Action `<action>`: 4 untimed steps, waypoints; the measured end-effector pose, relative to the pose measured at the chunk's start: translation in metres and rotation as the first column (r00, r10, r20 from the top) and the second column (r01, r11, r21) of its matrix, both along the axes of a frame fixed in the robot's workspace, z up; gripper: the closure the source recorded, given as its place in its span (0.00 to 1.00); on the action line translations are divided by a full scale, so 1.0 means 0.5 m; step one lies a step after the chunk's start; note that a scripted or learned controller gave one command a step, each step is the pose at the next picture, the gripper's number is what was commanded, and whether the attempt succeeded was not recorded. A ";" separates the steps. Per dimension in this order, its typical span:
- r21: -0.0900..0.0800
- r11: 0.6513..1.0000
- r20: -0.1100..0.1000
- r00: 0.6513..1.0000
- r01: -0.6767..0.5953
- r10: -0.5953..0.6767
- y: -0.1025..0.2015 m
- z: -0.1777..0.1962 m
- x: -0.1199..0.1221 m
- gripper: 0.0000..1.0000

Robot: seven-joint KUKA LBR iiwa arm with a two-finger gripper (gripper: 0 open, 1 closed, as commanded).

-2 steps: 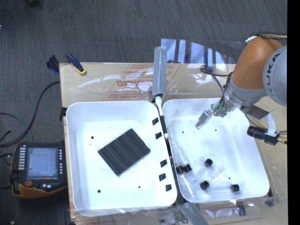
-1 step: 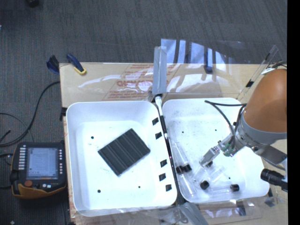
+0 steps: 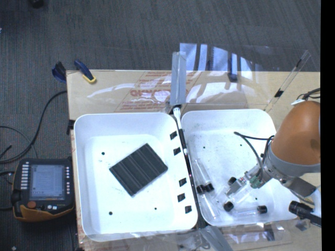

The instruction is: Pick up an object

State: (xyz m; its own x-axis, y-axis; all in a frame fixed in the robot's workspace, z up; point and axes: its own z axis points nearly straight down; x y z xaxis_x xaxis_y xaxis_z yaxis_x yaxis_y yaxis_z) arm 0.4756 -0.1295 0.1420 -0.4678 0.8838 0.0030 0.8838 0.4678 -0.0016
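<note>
camera view: the table (image 3: pixel 120 90) carries two white bins side by side. the left bin (image 3: pixel 84 140) holds a dark ribbed slab (image 3: pixel 138 169), lying flat near its middle and turned at a slant. the arm (image 3: pixel 296 140), with its orange band, reaches in from the right over the right bin (image 3: pixel 220 122). the pincer (image 3: pixel 236 188) is low over that bin's near part, among small clear pieces with black caps (image 3: pixel 228 206); how far it is open, and whether it has hold of anything, i cannot tell. a handheld controller (image 3: pixel 42 188) lies on the floor to the left of the table.
</note>
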 end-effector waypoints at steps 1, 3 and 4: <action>0.000 0.999 0.003 0.999 -0.050 0.050 -0.024 -0.109 0.135 0.00; 0.001 0.999 0.004 0.999 -0.045 0.045 -0.024 -0.091 0.137 0.00; 0.002 0.999 0.005 0.999 -0.042 0.042 -0.025 -0.071 0.138 1.00</action>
